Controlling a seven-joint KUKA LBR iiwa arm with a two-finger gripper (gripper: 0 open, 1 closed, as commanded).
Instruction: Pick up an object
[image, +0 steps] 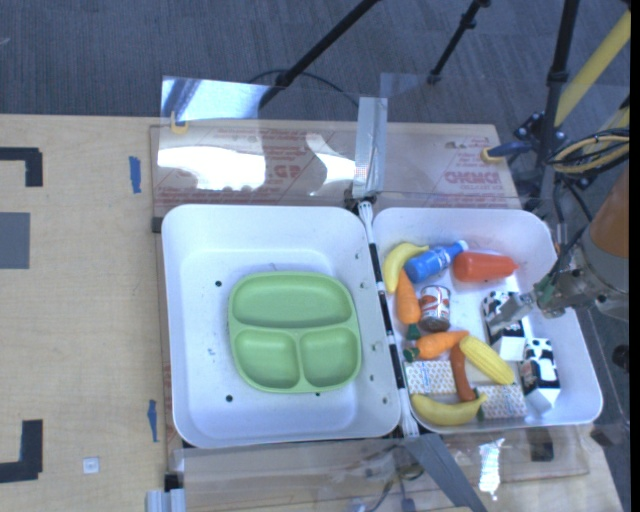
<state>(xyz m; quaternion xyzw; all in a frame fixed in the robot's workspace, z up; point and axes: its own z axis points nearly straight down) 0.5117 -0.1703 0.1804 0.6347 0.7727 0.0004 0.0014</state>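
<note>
Toys (450, 330) crowded against right-bin walls (580, 370)

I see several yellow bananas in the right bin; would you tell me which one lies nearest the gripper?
The short banana in the bin's middle, slanting beside the carrot, lies nearest the gripper. The others sit farther away: one curves at the bin's top left, one along its bottom edge.

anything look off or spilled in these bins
Nothing is spilled or broken. The toy food lies jumbled in the right bin: bananas, carrots, a blue bottle and a small can overlap at odd angles. The green divided plate sits flat in the left bin. The gripper is over the right bin's items.
</note>
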